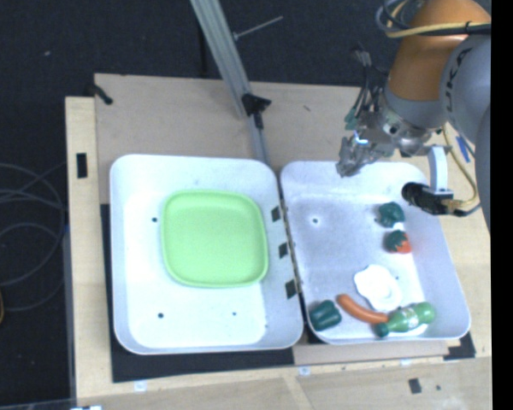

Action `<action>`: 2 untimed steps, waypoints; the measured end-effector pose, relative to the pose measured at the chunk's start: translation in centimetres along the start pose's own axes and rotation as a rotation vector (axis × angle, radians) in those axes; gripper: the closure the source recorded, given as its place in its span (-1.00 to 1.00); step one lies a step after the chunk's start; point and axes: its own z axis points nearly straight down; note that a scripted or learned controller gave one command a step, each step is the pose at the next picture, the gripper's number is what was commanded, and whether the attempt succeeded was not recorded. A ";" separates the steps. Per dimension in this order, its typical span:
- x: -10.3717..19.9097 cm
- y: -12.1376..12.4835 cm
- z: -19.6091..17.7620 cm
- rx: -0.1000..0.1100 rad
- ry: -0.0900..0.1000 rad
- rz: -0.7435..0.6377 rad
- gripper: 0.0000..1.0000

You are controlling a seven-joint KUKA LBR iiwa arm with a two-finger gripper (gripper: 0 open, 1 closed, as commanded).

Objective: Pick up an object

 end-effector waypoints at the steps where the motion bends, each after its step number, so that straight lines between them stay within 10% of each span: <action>1: 4.9 -1.7 -0.5 0.002 0.001 -0.004 1.00; 2: 10.9 -2.7 -0.9 0.003 0.002 -0.005 1.00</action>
